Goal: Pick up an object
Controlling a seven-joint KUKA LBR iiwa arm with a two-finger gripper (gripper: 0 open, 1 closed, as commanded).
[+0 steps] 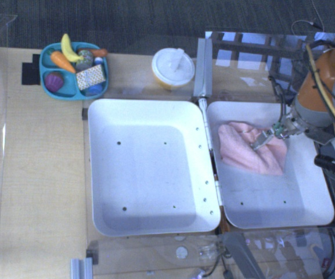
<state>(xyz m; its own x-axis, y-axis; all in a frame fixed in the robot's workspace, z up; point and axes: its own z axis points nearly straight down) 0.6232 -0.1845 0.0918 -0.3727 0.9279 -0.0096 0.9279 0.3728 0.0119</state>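
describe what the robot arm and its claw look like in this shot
The arm is grey with a bulbous orange band above the wrist. Yellow and black cables run along it. Its claw is small, slim and metallic grey, with a hint of green at its base.

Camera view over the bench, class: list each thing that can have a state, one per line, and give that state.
Crumpled pink cloth: bunched up, lying in the right white bin.
Two-finger gripper: low over the cloth, touching its top.
Left white bin: sitting flat on the bench.
Lidded white cup: upright, lid on.
Blue divided tray: filled with toy food.
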